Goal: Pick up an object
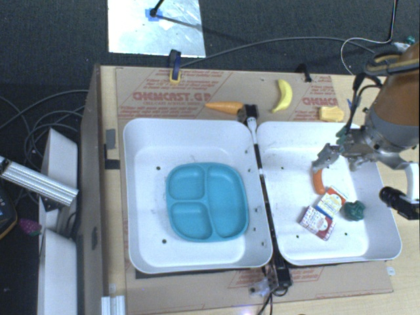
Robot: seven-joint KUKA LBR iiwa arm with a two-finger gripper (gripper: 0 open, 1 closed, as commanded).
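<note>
Dark carpet floor (52, 38) all around, loose black cables (39, 110) trailing across it. Shiny reflective sheet (156, 20) lying on floor at top. Brown cardboard-covered bench (197, 87) in centre. White panel and metal rail (39, 182) at left edge.

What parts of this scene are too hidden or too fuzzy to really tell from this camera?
- Gripper: its lower end blurs over the orange object in the right bin; contact is unclear.
- Arm: cut off by the right edge.
- Small packet: its print is too small to read.
- Dark green item: too small and blurred to identify.
- Yellow block behind the bins: its shape is too fuzzy to name.
</note>
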